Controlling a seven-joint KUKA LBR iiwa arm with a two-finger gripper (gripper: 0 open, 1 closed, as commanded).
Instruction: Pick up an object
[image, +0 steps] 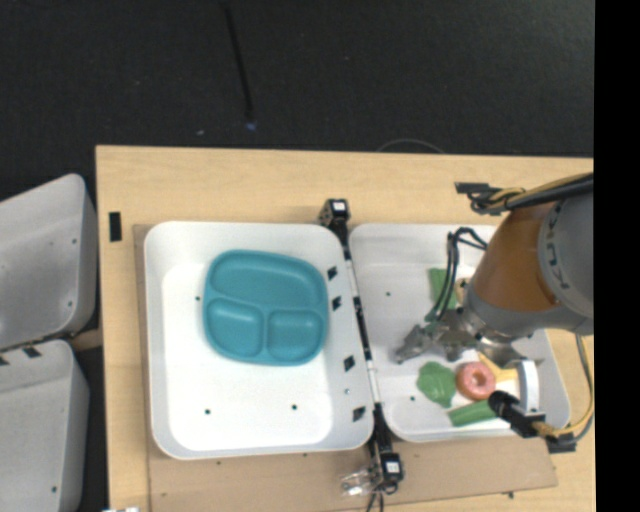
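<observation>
While the arm (520, 270) reaches in over the right bin (395, 260), we judge the task to be at the approach step, before any grasp. The gripper (425, 343) sits low over the bin's middle, its grey fingers pointing toward the divider between the two bins. They look slightly parted and we see nothing between them, so we read it as open and empty-handed, though the view is coarse.

Nearest to it is a green rounded piece (436, 383), lying on the bin floor just beside and below the fingers. Touching that piece on its far side is a pink ring (476, 380), doughnut-shaped with a pale centre. A green elongated piece (473, 413) lies near the bin's lower wall, and another green object (440, 282) is partly hidden behind the arm's cables. A yellow-and-white item (517, 380) rests beside the ring, partly under the wrist.

For the next move, we think the gripper must shift toward the rounded green piece, centre over it, descend and close. Crowding by the pink ring could spoil the grip.

A teal divided tray (266, 307) fills the left bin (180, 410) on the tabletop (250, 180).
</observation>
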